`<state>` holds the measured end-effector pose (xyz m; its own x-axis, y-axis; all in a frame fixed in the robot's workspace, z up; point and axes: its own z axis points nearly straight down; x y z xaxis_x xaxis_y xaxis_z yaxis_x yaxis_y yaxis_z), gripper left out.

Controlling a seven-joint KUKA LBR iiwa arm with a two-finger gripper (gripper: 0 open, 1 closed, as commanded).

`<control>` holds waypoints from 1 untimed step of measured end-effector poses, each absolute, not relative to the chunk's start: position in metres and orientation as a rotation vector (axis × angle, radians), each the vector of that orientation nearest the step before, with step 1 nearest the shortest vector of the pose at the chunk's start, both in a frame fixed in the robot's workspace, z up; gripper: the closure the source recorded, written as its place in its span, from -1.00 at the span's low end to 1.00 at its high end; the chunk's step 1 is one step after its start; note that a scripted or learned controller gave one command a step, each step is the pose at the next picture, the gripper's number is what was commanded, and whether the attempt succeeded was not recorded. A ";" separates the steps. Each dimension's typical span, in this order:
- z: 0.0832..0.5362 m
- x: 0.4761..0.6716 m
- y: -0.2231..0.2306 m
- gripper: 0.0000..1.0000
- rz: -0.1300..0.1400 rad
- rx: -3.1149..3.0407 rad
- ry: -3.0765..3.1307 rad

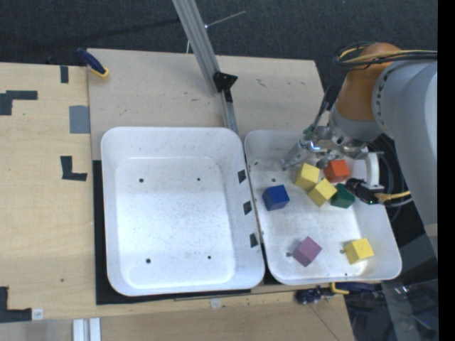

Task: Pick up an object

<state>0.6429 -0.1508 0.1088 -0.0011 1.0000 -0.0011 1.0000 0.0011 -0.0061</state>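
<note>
The right bin [274,144] holds several small cubes. A blue cube [276,197] lies near its left side. Two yellow cubes [307,177] [323,191], an orange cube [338,169] and a green cube [343,197] cluster at the upper right. A purple cube [307,251] and a third yellow cube [358,250] rest near the front. My gripper [307,154] hangs low over the bin's back part, just above the upper yellow cube and left of the orange one. Nothing shows held in it.
The left bin [114,190] sits beside the right one, sharing a raised rim. A slanted metal pole [202,41] crosses the bench behind the bins. The grey arm [398,119] covers the right bin's far right side, with cables beside it.
</note>
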 end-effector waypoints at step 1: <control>0.090 0.642 -0.150 -1.00 0.006 -2.218 -2.222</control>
<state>0.6421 -0.1501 0.0905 -0.0017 1.0000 -0.0015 1.0000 0.0017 -0.0040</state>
